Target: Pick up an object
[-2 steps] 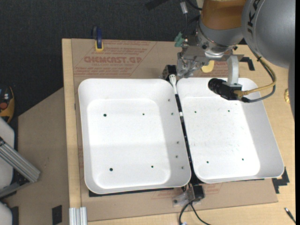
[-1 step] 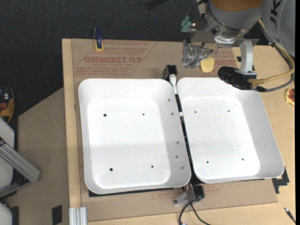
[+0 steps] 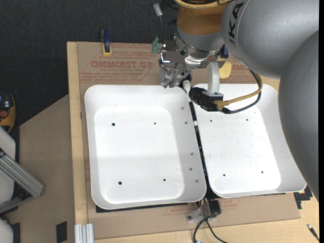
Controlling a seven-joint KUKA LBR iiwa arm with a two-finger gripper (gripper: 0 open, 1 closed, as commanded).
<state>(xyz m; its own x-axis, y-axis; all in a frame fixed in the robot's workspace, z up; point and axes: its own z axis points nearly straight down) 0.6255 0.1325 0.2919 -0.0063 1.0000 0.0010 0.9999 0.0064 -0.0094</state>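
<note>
The large grey arm with its orange band (image 3: 202,4) fills the upper right of the frame and reaches down toward the top middle, above the far ends of the bins. Beneath it lies the flat brown board desk (image 3: 126,59), printed with faint red lettering, which carries the 2 shallow white plastic bins side by side. The left white bin (image 3: 101,135) sits in the centre left of the frame and the right white bin (image 3: 283,171) in the centre right; their inner rims touch along a dark seam. In both, the bare floor carries only small dark dots.

The metal pincer (image 3: 174,79) hangs at the top middle, just above the far rim where the 2 bins meet. Its tips are lost in a tangle of metal parts, so I cannot tell how it is set or whether anything is in it. A black fitting with an orange-tipped cable (image 3: 207,99) sits just beside it, over the upper left corner of the right bin.

No loose object to pick up is visible in either bin. As I judge it, nothing confirms a grasp, so the pick remains unproven.
</note>
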